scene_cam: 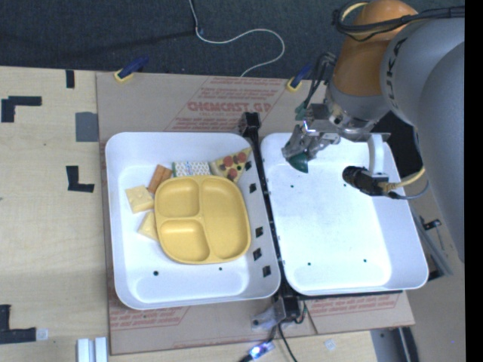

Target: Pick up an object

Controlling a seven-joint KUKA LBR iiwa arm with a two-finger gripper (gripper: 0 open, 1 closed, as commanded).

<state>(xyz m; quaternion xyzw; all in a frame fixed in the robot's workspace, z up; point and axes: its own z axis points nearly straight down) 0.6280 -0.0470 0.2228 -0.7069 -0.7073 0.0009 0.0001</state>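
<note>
Since our gripper seems pinched on a small green object over the right bin, we fear that thin hold slipping.

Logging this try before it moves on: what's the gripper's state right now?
Gripper: shut on a small dark green object, above the far left corner of the right bin.

Small items partly under yellow plate
</note>
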